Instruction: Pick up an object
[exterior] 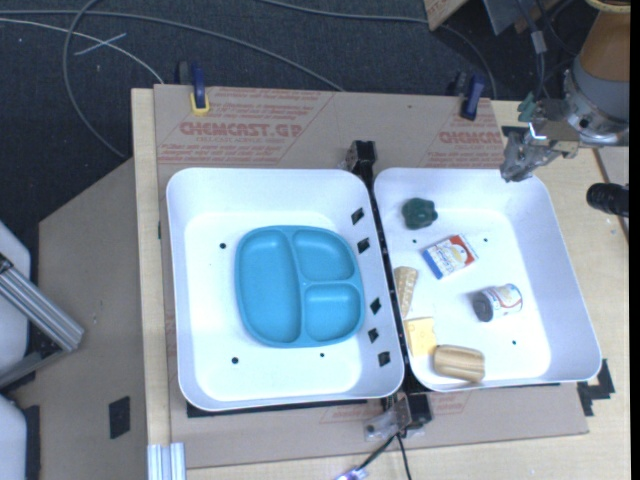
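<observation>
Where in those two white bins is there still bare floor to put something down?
The right bin has bare floor along its right side, past the small can, and near its far corner under the gripper. Its left half is crowded: green lump, blue-and-red packet, cracker, yellow block, tan roll. In the left bin, the blue divided plate leaves a bare margin around it.

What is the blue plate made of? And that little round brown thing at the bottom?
The blue plate looks like smooth moulded plastic: one even colour, rounded dividers, a soft sheen. The brown thing looks like bare wood or a toy bread roll: tan and matte, with a rounded end; the camera view is too coarse to settle which.
</observation>
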`<control>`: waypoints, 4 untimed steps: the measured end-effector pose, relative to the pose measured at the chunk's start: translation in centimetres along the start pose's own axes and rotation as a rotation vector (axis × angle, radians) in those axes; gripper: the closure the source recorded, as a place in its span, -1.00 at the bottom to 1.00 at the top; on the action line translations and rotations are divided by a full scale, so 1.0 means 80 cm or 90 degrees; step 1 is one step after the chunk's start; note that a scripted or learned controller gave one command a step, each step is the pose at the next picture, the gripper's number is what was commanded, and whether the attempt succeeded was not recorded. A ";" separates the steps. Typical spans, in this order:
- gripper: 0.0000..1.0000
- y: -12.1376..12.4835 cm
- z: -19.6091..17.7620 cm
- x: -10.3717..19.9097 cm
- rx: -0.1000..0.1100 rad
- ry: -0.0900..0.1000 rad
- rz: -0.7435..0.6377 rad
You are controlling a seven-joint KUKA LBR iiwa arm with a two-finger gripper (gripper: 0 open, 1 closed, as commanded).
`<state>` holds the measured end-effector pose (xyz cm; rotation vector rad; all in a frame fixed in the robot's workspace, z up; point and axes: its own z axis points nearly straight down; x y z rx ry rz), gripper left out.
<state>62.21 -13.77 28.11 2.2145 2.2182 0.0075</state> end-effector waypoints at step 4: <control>1.00 -0.109 0.047 0.233 0.009 0.003 -0.002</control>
